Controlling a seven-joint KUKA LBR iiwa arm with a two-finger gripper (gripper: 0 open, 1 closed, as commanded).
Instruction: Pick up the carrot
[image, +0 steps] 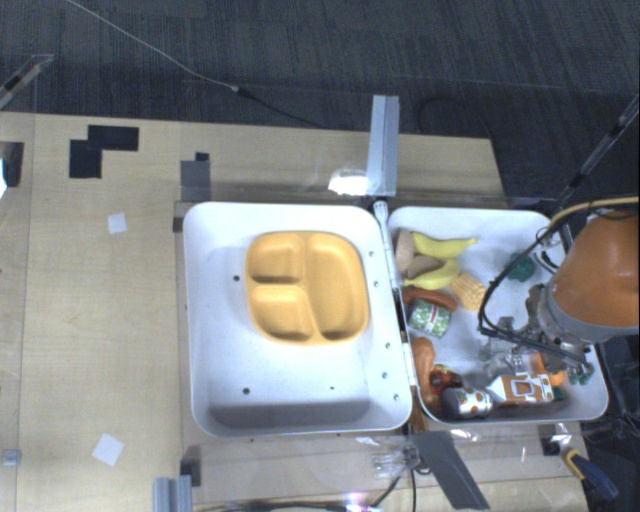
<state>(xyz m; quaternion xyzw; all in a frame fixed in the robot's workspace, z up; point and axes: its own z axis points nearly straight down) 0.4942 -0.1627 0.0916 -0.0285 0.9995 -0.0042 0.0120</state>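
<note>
My hand (535, 358) sits low in the right bin (500, 222), grip state unclear; the carrot (425, 352) lies by the left wall, bottle (500, 395) between us.

One fixed camera hangs above the surface (90, 330) and looks down at a slight slant, from a middle distance. Both white bins fit in the frame: the left bin (215, 330) sits near the centre, the right bin (520, 225) toward 3 o'clock. The arm (600, 275) enters from 3 o'clock. Dark floor (250, 50) fills the strip at 12 o'clock.
</note>
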